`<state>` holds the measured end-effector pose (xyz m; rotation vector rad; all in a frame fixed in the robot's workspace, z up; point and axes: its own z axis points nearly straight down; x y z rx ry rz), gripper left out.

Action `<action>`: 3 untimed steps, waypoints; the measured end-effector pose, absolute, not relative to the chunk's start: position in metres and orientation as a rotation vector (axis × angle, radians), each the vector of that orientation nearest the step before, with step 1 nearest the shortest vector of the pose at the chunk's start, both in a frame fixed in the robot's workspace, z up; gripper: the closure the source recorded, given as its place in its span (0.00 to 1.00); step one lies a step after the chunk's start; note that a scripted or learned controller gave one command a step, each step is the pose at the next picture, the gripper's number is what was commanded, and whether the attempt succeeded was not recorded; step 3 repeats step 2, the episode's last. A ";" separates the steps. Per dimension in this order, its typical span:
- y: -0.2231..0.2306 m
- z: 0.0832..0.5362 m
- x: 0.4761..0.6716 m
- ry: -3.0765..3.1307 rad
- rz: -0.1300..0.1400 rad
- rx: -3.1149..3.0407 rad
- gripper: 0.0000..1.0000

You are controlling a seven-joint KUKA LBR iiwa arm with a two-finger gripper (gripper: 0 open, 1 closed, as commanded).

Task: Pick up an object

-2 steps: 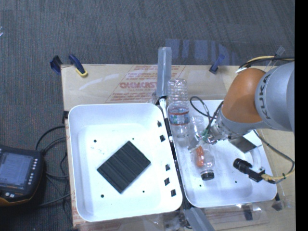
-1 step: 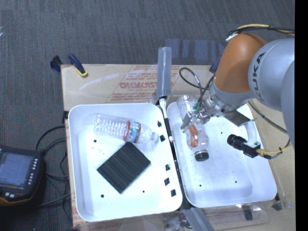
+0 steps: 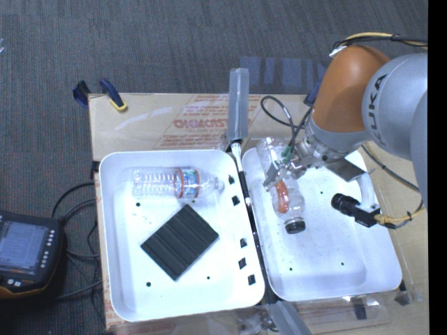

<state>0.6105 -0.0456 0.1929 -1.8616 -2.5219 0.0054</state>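
Note:
In the right bin (image 3: 349, 271) a clear plastic bottle (image 3: 285, 195) with an orange label and a black cap lies lengthwise, cap toward the front. My gripper (image 3: 281, 167) is down over the bottle's upper half, touching or just above it, and hides part of it. The grey arm with its orange band (image 3: 349, 96) reaches in from the upper right. In the left bin (image 3: 119, 285) lie a second clear bottle (image 3: 174, 183) with an orange and blue label, on its side near the back, and a black ribbed square pad (image 3: 180, 241) in the middle.
A grey upright post (image 3: 239, 110) stands at the back between the bins. A black cylinder on a cable (image 3: 353, 210) hangs off the arm over the right bin. Clamps (image 3: 101, 94) grip the bench's back left corner. A pendant (image 3: 24, 250) lies on the floor at left.

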 end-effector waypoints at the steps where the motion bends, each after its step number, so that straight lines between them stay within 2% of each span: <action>1: -0.150 0.158 0.638 -2.658 0.004 -1.664 1.00; 2: -0.150 0.222 0.645 -2.874 -0.002 -1.273 1.00; 3: -0.150 0.222 0.645 -2.874 -0.002 -1.273 1.00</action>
